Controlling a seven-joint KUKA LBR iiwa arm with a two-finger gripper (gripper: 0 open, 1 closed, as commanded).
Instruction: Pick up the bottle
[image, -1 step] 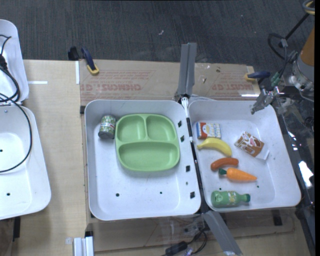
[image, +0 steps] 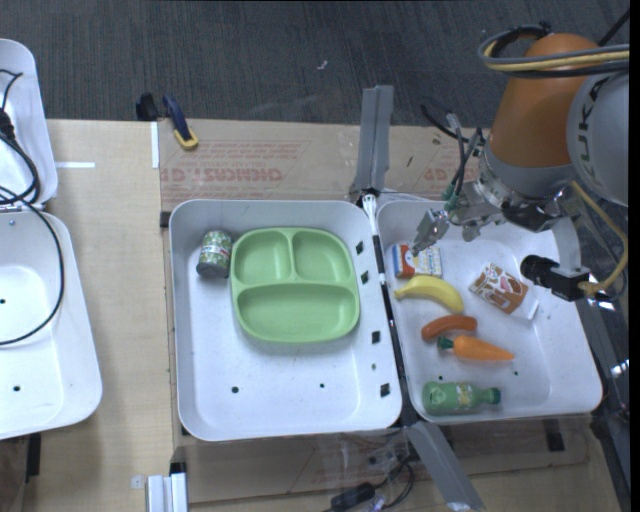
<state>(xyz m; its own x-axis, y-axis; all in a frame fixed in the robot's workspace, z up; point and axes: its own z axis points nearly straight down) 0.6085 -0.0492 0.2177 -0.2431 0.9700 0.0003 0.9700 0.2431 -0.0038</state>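
From where I'm standing, the left bin (image: 190, 330) is sitting with a small round tin (image: 213, 253) lying against the left edge of a green divided plate (image: 295, 284). Moving across the divider, the right bin (image: 570, 390) is holding most of the clutter: a small carton (image: 418, 262) near the top left, a banana (image: 430, 291) just below it, then what look like a toy sausage (image: 449, 326) and a carrot (image: 482, 349) lying close together, and a brown-and-white box (image: 499, 287) off to the right. The bottle (image: 460, 397) is lying on its side along the near wall of that bin, green body to the left and cap pointing right, apart from the other things.

The gripper (image: 433, 229) is hanging over the far left corner of the right bin, above the carton and well away from the bottle. Its fingers are looking slightly spread, with nothing between them.

I'd judge the bottle to be light, stiff plastic, smooth and round, so it is likely to roll or squirt out of a pinch. Taking it across the middle of the body, fingers closing on its curved sides, seems safest; the cap end is narrower and the wall nearby leaves little room.
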